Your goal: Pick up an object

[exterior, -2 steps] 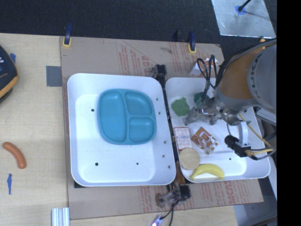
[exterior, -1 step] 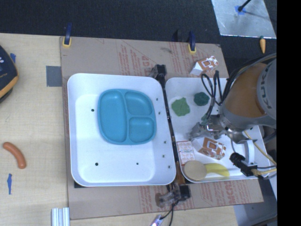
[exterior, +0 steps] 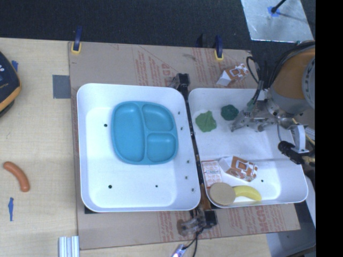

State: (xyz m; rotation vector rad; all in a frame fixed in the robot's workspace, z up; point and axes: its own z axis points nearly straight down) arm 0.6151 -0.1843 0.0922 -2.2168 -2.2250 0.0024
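Hand: the grey metal two-finger hand (exterior: 241, 123) is low in the right white plastic bin (exterior: 289, 194), pointing left; its spread cannot be told, and nothing is seen held.
Nearest thing: the small dark green round object (exterior: 229, 112), just up-left of the hand.
Next neighbour: the pale green leaf-shaped piece (exterior: 206, 121), further left of the hand.

The desk (exterior: 37, 138) has a pale wood-grain top. A brown cardboard sheet (exterior: 134, 63) printed with faint red lettering covers its middle, held at the far edge by two blue-handled clamps (exterior: 77, 40). A grey tape square (exterior: 61, 85) sits on the wood left of the sheet. Beyond the desk lies dark carpeted floor (exterior: 134, 7), with a light grey floor panel (exterior: 273, 12) at upper right. Lighting is even, with soft shadows.
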